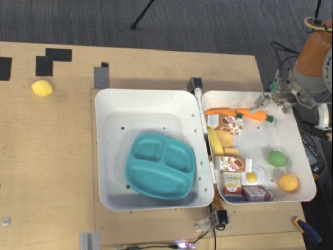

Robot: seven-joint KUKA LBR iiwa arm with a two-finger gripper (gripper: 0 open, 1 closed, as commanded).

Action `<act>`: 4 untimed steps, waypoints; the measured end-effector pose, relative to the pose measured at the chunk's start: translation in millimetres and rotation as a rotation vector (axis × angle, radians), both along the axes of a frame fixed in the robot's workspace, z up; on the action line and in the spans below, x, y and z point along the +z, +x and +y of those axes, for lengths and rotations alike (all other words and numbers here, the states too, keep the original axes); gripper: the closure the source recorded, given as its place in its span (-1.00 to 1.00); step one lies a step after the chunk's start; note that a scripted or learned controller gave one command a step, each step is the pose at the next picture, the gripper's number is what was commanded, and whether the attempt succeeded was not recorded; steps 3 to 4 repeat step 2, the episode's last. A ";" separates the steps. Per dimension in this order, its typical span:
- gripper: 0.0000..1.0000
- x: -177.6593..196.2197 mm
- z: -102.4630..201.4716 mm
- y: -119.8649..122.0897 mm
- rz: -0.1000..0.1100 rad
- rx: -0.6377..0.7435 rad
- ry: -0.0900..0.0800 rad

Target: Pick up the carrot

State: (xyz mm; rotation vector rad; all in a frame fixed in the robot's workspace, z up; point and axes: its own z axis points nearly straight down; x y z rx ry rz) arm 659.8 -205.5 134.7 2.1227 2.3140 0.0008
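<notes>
Small orange toy carrot (251, 115), green tip, far in right bin (307, 189): likely light, stiff, slick plastic. Grasp mid-body. Gripper (264, 101) just above; pincer state: cannot tell.
</notes>
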 end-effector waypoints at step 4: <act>1.00 -37.8 18.2 10.2 0.002 0.064 0.000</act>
